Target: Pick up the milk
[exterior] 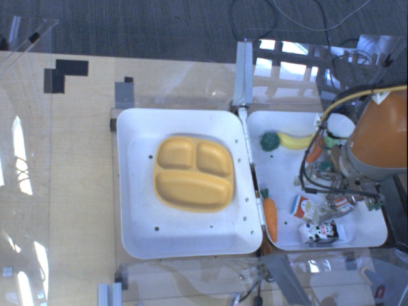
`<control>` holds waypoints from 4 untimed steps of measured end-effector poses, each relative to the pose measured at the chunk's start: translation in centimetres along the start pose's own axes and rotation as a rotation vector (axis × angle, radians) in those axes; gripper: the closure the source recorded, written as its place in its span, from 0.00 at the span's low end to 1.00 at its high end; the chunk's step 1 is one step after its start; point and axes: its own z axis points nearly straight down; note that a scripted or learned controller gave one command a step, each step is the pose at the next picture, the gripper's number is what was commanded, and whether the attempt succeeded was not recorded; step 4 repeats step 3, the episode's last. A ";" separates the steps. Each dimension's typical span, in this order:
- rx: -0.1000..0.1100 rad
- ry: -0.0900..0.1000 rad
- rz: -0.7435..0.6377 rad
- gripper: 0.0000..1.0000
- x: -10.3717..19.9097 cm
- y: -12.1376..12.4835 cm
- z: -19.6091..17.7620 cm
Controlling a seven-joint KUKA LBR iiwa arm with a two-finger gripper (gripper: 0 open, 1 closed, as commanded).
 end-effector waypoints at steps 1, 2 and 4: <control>0.003 -0.007 0.066 0.00 -7.9 -6.1 -11.0; 0.000 0.000 -0.049 0.00 -4.4 -1.5 -1.6; 0.001 -0.002 0.019 0.00 -4.2 -0.2 -1.2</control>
